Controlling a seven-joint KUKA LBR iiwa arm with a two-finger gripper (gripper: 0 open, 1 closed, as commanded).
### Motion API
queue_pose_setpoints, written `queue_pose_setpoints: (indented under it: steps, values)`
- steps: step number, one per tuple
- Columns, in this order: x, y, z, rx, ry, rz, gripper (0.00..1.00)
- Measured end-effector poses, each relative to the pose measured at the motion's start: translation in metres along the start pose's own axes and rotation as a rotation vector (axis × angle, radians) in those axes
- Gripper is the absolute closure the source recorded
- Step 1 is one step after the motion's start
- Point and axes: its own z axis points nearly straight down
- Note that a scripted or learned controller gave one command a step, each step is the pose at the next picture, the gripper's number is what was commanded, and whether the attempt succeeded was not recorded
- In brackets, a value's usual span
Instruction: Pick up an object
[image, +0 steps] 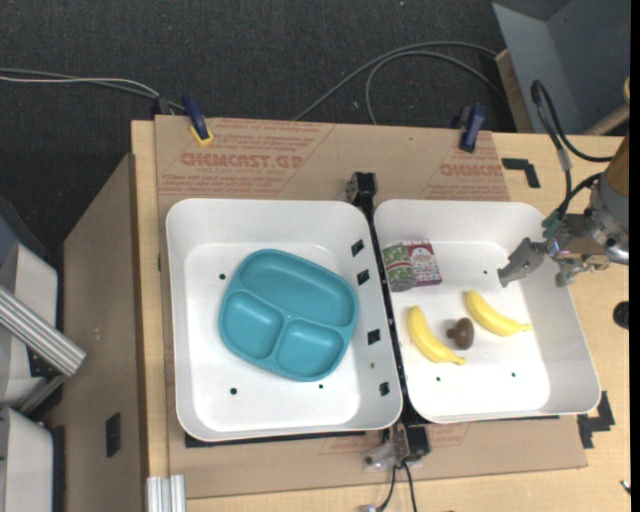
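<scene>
The arm (620, 195) is cut off by the right edge, so little above its wrist shows. The gripper (545, 262) is too small to tell how its fingers stand. Left of it, the print on the small packet (411, 265) is unreadable.

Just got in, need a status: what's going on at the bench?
The arm is reaching in from the right, its gripper over the upper right part of the right bin, holding nothing. That bin has two bananas, one nearer the gripper and one to its left, a small brown object between them, and a small printed packet. The left bin holds a teal divided plate. Nothing is picked up yet.
</scene>
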Motion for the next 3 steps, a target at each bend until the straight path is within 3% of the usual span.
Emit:
queue_pose_setpoints:
  steps: [1,3]
  values:
    - [0.000,0.002,-0.006,-0.013,-0.003,-0.003,0.00]
    - [-0.004,0.001,0.102,-0.007,-0.001,-0.002,0.00]
